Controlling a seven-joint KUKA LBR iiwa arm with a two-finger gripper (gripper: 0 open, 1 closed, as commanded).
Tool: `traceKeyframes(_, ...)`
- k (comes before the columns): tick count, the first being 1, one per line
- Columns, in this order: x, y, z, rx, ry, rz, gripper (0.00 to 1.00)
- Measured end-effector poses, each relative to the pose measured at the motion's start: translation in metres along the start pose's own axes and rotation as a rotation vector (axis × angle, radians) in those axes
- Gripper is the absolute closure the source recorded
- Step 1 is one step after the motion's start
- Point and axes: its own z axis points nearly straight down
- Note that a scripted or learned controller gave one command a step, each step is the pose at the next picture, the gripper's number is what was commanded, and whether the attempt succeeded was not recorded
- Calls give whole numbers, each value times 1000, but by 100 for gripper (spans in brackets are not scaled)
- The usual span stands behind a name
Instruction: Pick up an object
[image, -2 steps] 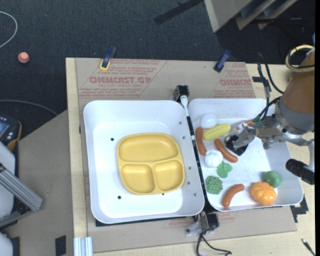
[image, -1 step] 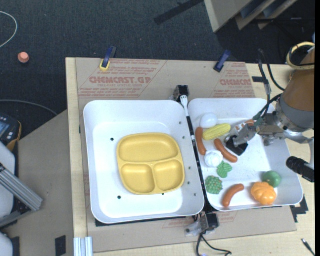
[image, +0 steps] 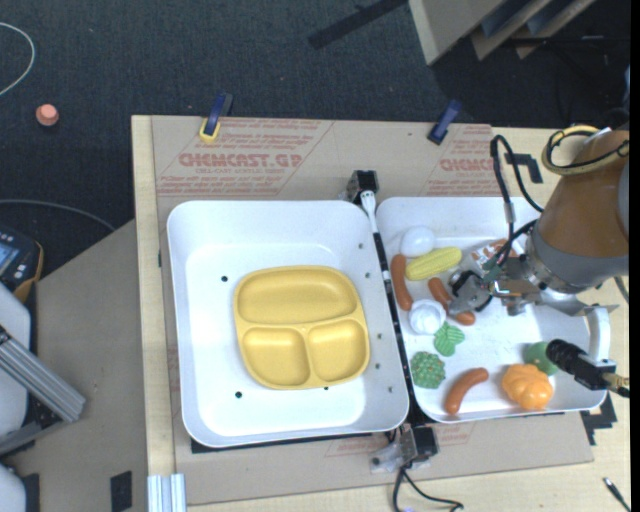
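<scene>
Two white bins sit side by side on the surface. Left bin: a yellow divided tray. Right bin: toy food, including a corn cob with its long axis left-right, beside the jaws, whose state cannot be determined.

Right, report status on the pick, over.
Tool low in right bin, among the toy food. Nothing seen in its grasp. Corn cob and sausage crowd close beside it.

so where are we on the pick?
Done: the arm has reached into the right bin. In hand: gripper low among the toy food, beside the corn; no item visibly between its fingers. Left: grasp and lift. Yellow tray sits in the left bin.
</scene>
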Motion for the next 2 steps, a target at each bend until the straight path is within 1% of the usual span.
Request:
traceKeyframes(1,-1,-3,43,-1,0,0,0)
traceKeyframes(2,-1,-3,65,-6,-1,0,0)
